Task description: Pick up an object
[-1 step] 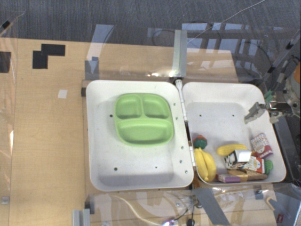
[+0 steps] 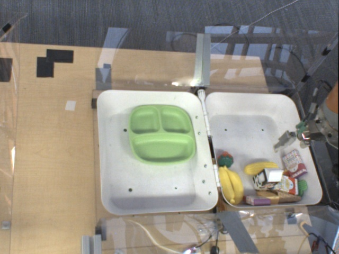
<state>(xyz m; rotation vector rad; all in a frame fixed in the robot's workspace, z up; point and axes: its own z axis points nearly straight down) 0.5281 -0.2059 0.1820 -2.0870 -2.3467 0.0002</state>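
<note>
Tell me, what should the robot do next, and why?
Probably lower the end effector toward the pile of small packets just below it. It sits above the right bin with nothing seen in it, and the objects crowd that bin's near corner.

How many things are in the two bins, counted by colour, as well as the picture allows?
Green: 2, the divided plate in the left bin and a small piece in the right bin
Yellow: 2, the banana bunch and a single banana
Red and green: 1, a small round piece
Mixed packets, piled together: about 4, count unsure
Total: about 9
</note>
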